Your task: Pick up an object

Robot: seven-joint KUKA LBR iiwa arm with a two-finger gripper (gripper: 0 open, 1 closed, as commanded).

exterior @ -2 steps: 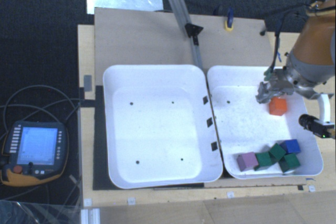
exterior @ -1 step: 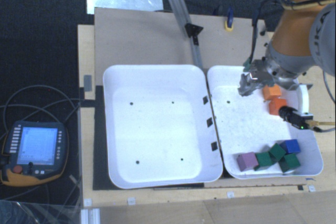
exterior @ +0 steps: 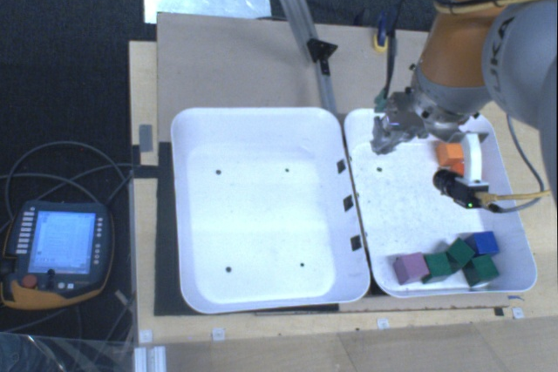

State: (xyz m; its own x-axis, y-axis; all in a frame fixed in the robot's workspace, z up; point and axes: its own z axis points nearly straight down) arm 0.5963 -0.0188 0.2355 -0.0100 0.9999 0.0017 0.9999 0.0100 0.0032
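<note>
Two white bins sat side by side; the gripper (exterior: 384, 138) hung over the right bin (exterior: 394, 196), its grip state impossible to tell.

A small orange block (exterior: 450, 156) is lying in the right-hand shallow white bin (exterior: 410, 287), towards its far right side, partly hidden by the arm's hardware. Four further blocks are sitting clustered along the same bin's near edge. A mauve cube (exterior: 406, 267) is resting at the left end of this group, touching a dark green cube (exterior: 437, 265). A second dark green block (exterior: 460, 254) is sitting just beside it, tilted. A blue cube (exterior: 484, 242) is resting at the right end, with another green block (exterior: 480, 272) lying directly in front of it.
</note>
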